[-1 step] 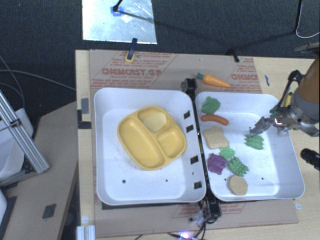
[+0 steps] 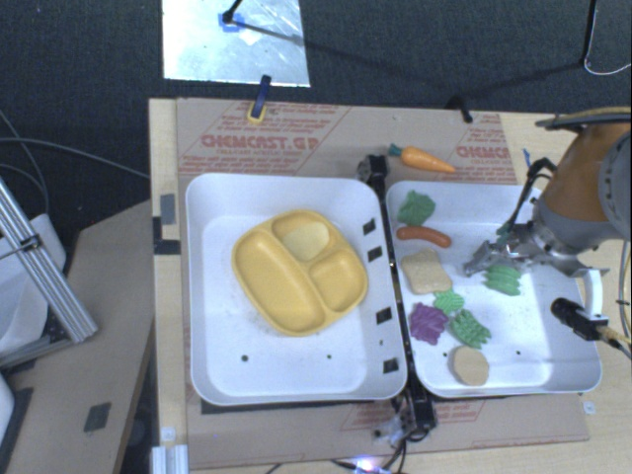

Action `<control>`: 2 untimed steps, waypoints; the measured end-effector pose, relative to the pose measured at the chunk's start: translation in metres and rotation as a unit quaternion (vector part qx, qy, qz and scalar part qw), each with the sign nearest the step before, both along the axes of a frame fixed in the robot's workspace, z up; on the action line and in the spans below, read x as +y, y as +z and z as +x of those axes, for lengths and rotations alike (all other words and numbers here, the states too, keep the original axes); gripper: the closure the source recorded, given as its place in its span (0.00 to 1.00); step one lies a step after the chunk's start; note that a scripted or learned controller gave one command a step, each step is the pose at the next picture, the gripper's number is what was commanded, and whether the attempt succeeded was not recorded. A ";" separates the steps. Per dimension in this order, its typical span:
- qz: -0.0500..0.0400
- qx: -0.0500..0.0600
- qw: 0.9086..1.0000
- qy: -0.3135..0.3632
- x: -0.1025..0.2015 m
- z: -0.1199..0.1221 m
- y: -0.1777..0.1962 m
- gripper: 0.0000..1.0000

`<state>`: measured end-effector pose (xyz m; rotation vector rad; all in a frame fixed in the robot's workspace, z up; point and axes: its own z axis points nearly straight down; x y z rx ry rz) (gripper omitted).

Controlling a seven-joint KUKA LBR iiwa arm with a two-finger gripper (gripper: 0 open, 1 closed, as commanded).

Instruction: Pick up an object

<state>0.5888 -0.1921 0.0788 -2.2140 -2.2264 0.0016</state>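
The right bin [image 2: 563, 363] holds several toy foods: a green leafy piece [image 2: 417, 208], a red sausage [image 2: 424, 235], a tan bread slice [image 2: 427, 272], purple grapes [image 2: 428, 322], two green pieces [image 2: 449, 301] [image 2: 470, 329] and a round tan piece [image 2: 470, 365]. My gripper [image 2: 491, 257] is low over the middle of this bin. It hovers just above and left of another green piece [image 2: 505, 280]. No object shows in its grasp.
A yellow divided plate [image 2: 296, 270] lies in the left bin [image 2: 212, 363]. An orange carrot [image 2: 423, 159] rests on the bench behind the right bin. The grey and orange arm [image 2: 592, 191] covers the right bin's far right side.
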 end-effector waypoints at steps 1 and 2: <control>-0.001 -0.003 1.000 0.000 -0.001 0.001 0.017 1.00; 0.002 -0.002 1.000 0.002 0.088 -0.049 0.078 1.00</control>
